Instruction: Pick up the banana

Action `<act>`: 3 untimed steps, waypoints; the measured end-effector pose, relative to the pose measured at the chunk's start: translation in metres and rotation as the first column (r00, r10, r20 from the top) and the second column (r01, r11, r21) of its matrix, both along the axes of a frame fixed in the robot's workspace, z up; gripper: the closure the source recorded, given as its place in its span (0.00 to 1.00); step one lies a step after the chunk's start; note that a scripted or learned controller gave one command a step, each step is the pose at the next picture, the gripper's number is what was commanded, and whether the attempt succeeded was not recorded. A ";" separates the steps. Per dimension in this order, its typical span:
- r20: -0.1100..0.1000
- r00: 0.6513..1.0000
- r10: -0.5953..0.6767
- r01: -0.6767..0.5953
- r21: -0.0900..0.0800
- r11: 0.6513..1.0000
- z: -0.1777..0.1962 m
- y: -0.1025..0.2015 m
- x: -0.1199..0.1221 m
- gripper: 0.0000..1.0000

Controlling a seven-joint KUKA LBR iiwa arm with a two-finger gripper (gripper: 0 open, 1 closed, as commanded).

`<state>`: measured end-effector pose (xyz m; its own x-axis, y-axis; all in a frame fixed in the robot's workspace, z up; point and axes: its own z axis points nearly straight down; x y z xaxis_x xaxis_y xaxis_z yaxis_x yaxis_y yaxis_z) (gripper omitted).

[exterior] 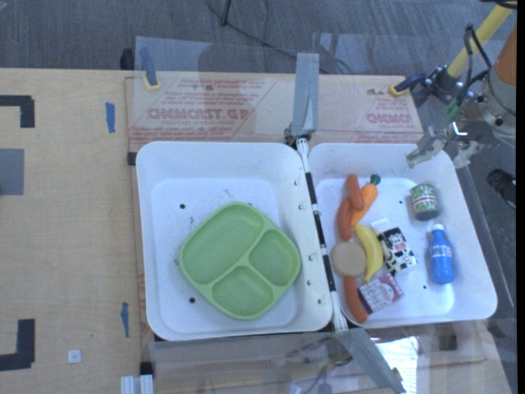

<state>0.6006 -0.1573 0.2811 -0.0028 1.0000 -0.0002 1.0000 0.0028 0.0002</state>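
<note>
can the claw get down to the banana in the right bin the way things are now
Probably yes, but it's tight. The banana lies uncovered on top, and the claw hangs over the bin's far right corner. However, a tan disc touches one side and a cow-print carton crowds the other, so the fingers have little room.

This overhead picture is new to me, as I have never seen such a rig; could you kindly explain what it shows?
One fixed camera looks down at a slant on a bench with two shallow white bins. The grey robot arm's two-finger gripper hangs over the right bin's far corner, holding nothing. That bin holds the yellow banana it must pick up, an orange carrot, a blue bottle, a small green-labelled can and a cow-patterned carton. The left bin holds a green compartment plate.
</note>
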 end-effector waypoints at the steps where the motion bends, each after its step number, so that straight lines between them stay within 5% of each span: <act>1: 0.000 1.000 0.030 -0.030 0.000 1.000 -0.163 0.041 -0.015 0.00; 2: 0.016 1.000 -0.021 0.021 -0.004 1.000 -0.190 0.041 -0.057 0.00; 3: 0.018 0.999 -0.026 0.026 -0.005 1.000 -0.180 0.039 -0.056 1.00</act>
